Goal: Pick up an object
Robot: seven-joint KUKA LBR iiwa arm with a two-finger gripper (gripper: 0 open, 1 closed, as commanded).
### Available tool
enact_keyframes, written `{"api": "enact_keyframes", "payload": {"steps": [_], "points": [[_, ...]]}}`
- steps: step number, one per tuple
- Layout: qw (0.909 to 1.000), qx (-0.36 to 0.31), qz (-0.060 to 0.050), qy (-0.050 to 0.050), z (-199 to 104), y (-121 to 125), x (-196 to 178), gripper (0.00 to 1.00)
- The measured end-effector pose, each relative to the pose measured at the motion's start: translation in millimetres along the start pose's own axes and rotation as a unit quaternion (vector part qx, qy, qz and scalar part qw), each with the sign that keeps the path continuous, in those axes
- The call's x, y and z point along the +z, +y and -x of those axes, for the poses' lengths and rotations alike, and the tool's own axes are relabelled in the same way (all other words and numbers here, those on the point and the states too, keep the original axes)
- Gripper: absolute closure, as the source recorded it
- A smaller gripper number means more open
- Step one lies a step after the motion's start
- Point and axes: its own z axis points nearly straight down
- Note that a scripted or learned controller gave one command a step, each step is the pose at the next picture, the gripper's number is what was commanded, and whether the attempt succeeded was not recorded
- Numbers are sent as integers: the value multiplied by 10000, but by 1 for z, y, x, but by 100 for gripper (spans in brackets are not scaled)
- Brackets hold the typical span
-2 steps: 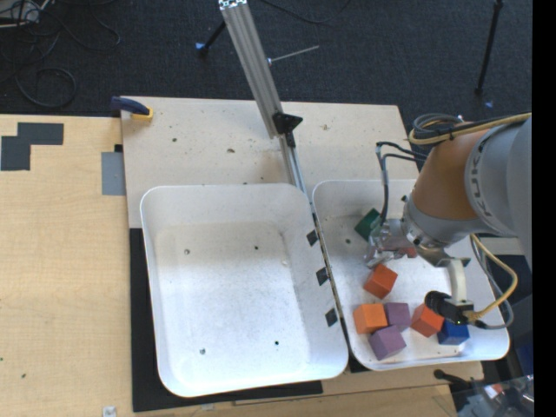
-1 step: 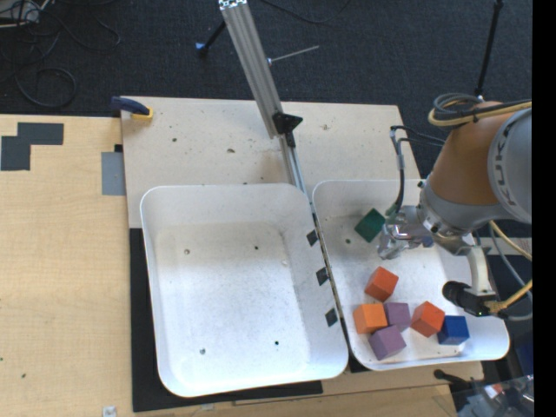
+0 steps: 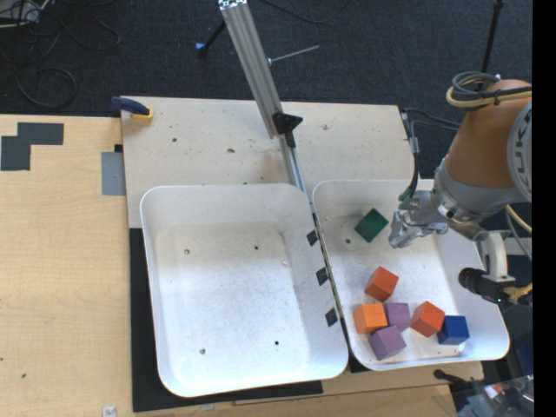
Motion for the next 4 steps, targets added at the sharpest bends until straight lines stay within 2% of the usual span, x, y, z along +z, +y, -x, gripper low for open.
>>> {"api": "enact_keyframes", "payload": {"steps": [1,3,4], "points": [[10000,-14,-29,13,-50,1,3,100],[10000,-21,-19,11,-152,-17,-26,100],[10000,-17,-35,9,-209,-31,-18,100]]}}
